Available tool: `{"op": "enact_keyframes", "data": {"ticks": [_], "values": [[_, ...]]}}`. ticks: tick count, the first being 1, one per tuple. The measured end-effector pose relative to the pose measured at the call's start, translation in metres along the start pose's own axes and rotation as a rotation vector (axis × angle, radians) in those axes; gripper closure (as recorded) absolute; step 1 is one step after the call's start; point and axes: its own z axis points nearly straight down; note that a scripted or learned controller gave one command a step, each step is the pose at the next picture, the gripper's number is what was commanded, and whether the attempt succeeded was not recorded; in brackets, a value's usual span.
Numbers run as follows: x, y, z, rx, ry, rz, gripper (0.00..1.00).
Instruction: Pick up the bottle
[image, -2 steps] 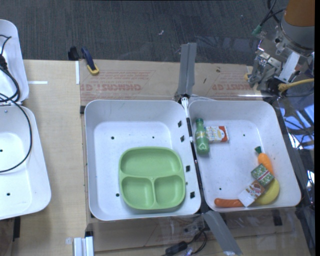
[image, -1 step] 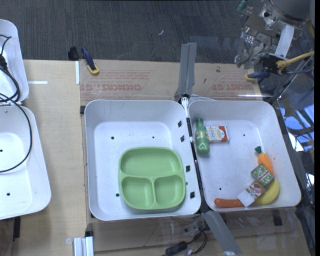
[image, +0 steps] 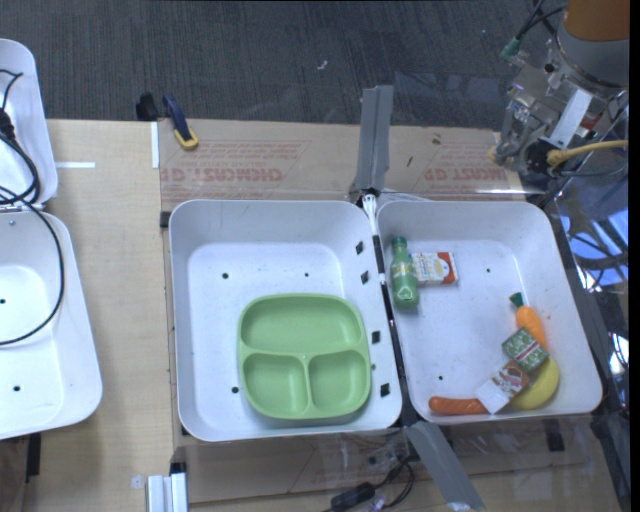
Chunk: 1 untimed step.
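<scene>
A green bottle (image: 402, 272) lies on its side in the right bin (image: 470, 225), close to the bin's left wall, cap pointing toward the back. My gripper (image: 512, 138) hangs at the upper right, above the bench behind the right bin's back rim, well away from the bottle. Nothing is seen in it. Cables and the grey wrist with its orange band crowd around it.
A red and white packet (image: 435, 267) touches the bottle's right side. A carrot (image: 528, 322), a small carton (image: 523, 350), a banana (image: 541, 386), a second packet (image: 500, 388) and a red sausage (image: 456, 405) lie at the bin's front right. The left bin (image: 200, 300) holds a green divided plate (image: 303, 355).
</scene>
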Motion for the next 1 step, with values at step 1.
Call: {"op": "enact_keyframes", "data": {"ticks": [1], "values": [[-0.0103, 0.0071, -0.0007, 0.000, 0.000, 0.438, 1.00]]}}
